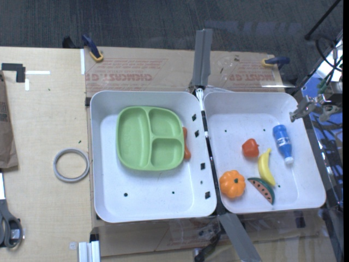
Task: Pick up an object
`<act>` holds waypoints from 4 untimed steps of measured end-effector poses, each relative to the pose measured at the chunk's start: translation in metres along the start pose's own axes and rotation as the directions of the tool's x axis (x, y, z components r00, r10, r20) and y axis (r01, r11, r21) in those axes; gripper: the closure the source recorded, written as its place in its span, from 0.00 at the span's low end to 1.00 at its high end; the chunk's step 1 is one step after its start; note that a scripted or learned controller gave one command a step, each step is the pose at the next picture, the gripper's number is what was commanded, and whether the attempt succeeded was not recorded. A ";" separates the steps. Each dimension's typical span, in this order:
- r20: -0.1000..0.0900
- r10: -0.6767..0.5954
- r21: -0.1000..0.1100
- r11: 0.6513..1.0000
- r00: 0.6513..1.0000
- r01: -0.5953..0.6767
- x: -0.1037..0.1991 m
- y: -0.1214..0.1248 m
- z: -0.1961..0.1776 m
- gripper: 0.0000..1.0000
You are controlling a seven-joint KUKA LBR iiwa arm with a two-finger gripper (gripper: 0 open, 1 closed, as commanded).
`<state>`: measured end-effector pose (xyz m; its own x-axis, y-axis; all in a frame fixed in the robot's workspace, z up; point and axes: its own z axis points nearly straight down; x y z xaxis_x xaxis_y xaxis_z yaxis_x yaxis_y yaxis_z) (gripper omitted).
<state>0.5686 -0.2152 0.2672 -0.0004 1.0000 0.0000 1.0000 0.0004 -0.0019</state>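
Plate [150,138] in left bin [103,162]; banana [265,167], pumpkin [233,184] right; claw state unclear.

Off to the left of the bins there's a roll of tape [71,165] lying flat on the wooden bench [43,124], plus scissors [10,231] near the bottom-left corner.

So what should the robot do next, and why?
Probably swing the gripper left and down over the blue bottle, the nearest item. The gripper sits at the right bin's upper right rim, apart from every object.
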 end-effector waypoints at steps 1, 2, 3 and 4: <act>0.002 -0.004 0.000 1.000 1.000 0.004 -0.006 0.084 0.026 0.00; 0.000 0.001 0.001 1.000 1.000 -0.001 -0.007 -0.037 0.085 0.00; 0.000 0.000 0.000 1.000 1.000 0.000 0.031 -0.034 0.176 0.00; 0.000 0.003 0.000 1.000 1.000 -0.003 0.030 -0.034 0.167 1.00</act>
<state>0.5338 -0.1851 0.1002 0.0030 1.0000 0.0004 1.0000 -0.0030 -0.0020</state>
